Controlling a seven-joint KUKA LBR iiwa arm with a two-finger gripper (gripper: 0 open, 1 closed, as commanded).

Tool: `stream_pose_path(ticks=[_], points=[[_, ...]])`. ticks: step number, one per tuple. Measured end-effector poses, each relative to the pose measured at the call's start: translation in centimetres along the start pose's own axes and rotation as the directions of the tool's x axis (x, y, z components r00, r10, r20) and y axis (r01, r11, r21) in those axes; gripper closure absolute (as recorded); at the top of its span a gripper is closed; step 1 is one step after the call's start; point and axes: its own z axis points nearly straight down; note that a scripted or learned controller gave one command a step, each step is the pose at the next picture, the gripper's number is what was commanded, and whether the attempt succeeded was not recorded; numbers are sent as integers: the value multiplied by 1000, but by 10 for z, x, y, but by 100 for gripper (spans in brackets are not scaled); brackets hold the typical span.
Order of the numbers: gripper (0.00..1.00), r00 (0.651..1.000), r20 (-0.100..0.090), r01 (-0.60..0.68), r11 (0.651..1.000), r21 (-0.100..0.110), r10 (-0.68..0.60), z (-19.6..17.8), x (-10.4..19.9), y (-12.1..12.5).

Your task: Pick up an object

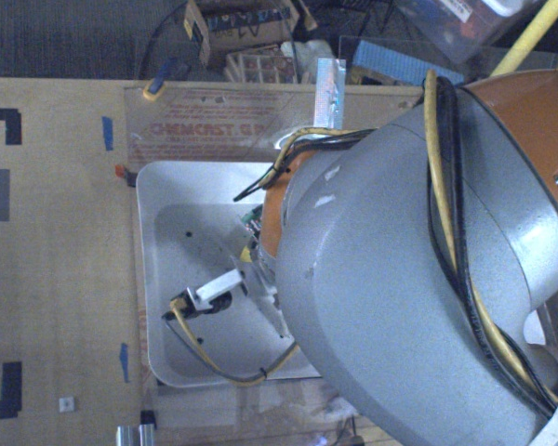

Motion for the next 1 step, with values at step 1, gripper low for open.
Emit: stream_pose_path(ticks=[1], points=[[0,1000,0,8,1000,0,-8,0,-40,18]])
